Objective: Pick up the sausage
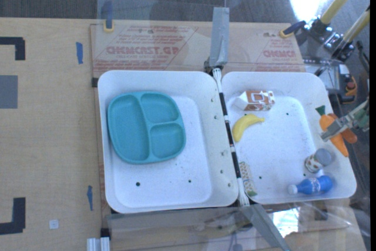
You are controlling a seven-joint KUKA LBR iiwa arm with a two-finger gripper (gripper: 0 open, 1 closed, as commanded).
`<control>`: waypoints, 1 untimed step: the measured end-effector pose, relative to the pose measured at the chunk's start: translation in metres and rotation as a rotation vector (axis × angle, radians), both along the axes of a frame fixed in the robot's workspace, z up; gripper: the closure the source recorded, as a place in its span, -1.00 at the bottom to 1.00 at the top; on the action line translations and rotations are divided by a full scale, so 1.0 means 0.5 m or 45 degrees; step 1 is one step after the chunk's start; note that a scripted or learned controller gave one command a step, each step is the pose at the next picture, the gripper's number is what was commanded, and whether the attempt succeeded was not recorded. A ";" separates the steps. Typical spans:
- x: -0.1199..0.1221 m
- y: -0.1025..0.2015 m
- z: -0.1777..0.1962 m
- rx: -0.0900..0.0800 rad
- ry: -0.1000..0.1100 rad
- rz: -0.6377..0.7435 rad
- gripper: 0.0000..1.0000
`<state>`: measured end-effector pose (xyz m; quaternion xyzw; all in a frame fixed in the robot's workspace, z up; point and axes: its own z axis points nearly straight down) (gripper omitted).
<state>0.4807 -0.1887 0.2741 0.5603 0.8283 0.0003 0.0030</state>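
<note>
The gripper (343, 125) hangs at the right bin's (276, 188) outer rim over an orange piece (329, 122), how far open I can't tell, and since I can't tell which item there is the sausage, it may grab the wrong thing or catch the rim.

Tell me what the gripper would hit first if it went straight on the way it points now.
Likely the toy carrot, lying right at the gripper tip by the right bin right wall. Beyond it, bare bin floor toward the divider; height is unclear from above.
</note>
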 end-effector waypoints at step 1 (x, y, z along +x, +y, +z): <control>0.000 -0.056 0.010 0.000 0.001 -0.088 1.00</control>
